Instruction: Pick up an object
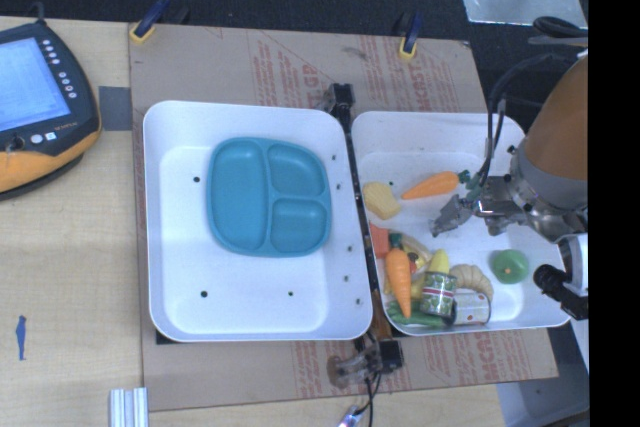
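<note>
The right bin holds several toy foods. An orange carrot lies near its middle, and a pale yellow piece sits at its left wall. A second carrot, a small jar, a croissant and a green round piece lie along the front. My gripper hangs over the middle of this bin, just below the first carrot, pointing left. I see nothing held between its fingers.
The left bin carries a blue divided plate. A teach pendant lies on the bench at the far left. Clamps hold the cardboard sheet at the back edge.
</note>
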`<state>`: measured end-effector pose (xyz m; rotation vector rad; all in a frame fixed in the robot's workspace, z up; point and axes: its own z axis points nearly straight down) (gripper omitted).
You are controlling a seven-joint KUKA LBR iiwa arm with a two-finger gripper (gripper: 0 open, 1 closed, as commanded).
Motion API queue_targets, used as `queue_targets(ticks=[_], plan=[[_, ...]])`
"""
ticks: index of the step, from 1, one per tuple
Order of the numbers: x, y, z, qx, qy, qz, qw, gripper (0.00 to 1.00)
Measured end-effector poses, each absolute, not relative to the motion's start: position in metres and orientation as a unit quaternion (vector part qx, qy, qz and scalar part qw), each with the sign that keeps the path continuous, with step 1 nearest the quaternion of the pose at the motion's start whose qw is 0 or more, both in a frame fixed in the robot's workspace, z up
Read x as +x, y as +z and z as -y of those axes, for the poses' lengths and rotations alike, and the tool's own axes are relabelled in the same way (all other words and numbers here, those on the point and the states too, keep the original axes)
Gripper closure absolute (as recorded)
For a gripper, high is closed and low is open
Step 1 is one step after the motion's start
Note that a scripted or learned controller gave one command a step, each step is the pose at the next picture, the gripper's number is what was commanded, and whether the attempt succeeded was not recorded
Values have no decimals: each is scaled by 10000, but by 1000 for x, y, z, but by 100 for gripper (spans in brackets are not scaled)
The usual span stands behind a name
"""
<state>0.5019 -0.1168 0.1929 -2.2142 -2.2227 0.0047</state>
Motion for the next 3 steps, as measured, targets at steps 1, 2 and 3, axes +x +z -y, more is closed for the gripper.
queue_targets(ticks=[1,2,3], plan=[[488,103,105,-7054,12,7088,10,0],[489,113,106,-7037,20,7105,6,100],[488,113,106,-7037,22,7105,8,0]])
